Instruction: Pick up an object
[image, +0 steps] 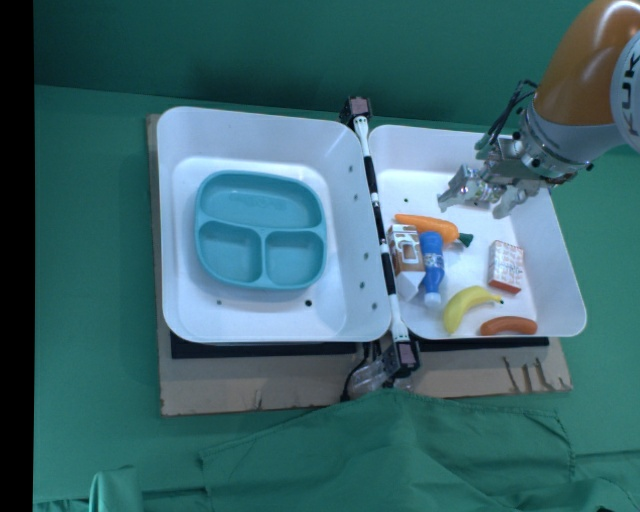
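Camera view: gripper (484, 192) spread open, holding nothing, over right shallow white bin (560, 262). Just below it, orange plastic carrot (426, 226); further down, blue-and-white bottle (432, 264), yellow banana (466, 304), red-and-white box (505, 267), brown sausage (507, 326).

- The tool (484, 192) hangs over the far part of the right bin (560, 265), its fingers spread, nothing between them.
- In that bin lie a carrot (426, 226), a blue bottle (432, 266), a small carton (404, 250), an orange box (506, 267), a banana (468, 304) and a sausage (507, 326).
- The left bin (250, 135) holds a teal divided plate (261, 229).
- Green cloth (90, 300) covers the bench.
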